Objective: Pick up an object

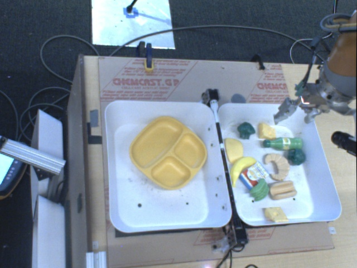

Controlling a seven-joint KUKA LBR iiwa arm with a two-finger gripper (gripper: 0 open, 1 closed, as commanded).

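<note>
You have two white bins: the left bin (pixel 120 205) and the right bin (pixel 321 200). In the left one you have one yellow divided plate (pixel 168 152). In the right you have one green bottle (pixel 283 144), one banana (pixel 241 168), one hot dog (pixel 281 190), two broccoli pieces (pixel 246 129) (pixel 296 157), and three pale yellow cheese-like pieces (pixel 266 131) (pixel 234 148) (pixel 275 214).

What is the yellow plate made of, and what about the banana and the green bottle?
The yellow plate looks like moulded plastic: one even colour, smooth rounded dividers, a soft sheen. The banana seems to be toy plastic too, uniformly bright yellow with no marks. The green bottle also looks like a small plastic toy, glossy with a pale label, though it is too small to be sure.
</note>
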